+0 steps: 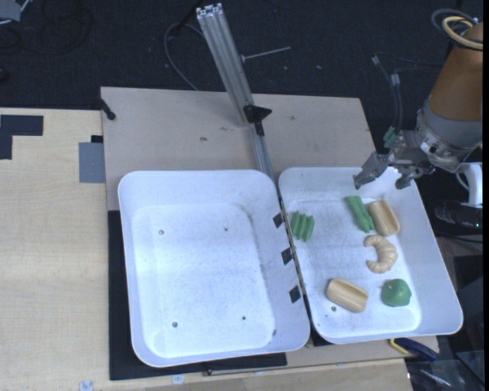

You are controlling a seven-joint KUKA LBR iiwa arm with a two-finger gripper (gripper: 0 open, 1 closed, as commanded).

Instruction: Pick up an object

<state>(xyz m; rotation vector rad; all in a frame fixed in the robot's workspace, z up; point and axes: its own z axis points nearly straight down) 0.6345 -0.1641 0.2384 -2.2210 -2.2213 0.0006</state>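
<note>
The right bin (440,316) holds several toy foods. A ridged green piece (301,226) lies near its left wall. A long green piece (359,213) rests against a tan bread roll (385,217). Below them lie a tan croissant (381,253), a tan cylinder (346,295) and a round green piece (396,292). My gripper (388,172) hangs over the bin's far right rim, just above the long green piece and the roll. Its two dark fingers are spread apart, open, with nothing between them.
The left bin (200,267) sits beside the right one, their walls touching at dark clips (288,255). A slanted aluminium rail (232,68) crosses the board behind the bins. Cables lie on the dark floor at the back.
</note>
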